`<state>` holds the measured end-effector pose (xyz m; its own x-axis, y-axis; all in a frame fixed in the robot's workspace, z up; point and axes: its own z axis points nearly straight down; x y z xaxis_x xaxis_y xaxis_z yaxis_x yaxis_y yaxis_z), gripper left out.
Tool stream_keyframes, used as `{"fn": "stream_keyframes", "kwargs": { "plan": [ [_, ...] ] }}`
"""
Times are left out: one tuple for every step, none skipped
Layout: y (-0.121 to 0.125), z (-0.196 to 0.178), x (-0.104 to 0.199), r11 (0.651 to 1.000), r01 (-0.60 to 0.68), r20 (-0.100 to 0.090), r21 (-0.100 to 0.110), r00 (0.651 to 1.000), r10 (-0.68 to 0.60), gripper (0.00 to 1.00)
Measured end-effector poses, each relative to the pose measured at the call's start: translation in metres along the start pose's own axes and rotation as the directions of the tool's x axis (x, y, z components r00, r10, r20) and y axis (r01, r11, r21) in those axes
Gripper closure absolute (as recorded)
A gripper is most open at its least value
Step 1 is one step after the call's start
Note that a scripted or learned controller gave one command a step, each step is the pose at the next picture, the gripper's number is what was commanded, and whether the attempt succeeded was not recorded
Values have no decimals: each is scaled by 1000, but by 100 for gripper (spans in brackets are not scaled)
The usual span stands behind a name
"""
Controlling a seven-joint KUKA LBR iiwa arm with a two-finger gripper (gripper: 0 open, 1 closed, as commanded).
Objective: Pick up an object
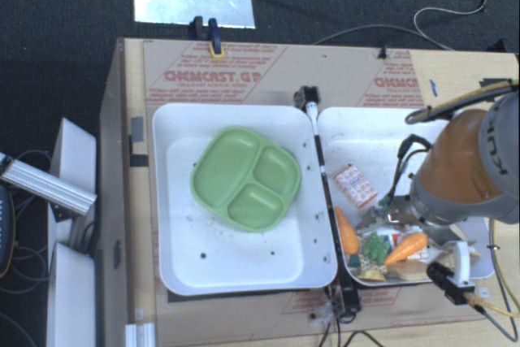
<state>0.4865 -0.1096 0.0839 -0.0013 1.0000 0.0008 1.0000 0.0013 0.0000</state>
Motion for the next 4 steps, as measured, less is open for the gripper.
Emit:
{"fn": "stream_keyframes", "kwargs": {
  "plan": [
    [107, -1, -10, 1000, 2, 1, -3, 1000, -2, 0],
    [166, -1, -3, 1000, 4, 1, -3, 1000, -4, 0],
    [178, 0, -2, 1000, 4, 3, 19, 1000, -4, 0],
    [177, 0, 6, 1000, 1, 11, 19, 1000, -1, 0]
  ]
}}
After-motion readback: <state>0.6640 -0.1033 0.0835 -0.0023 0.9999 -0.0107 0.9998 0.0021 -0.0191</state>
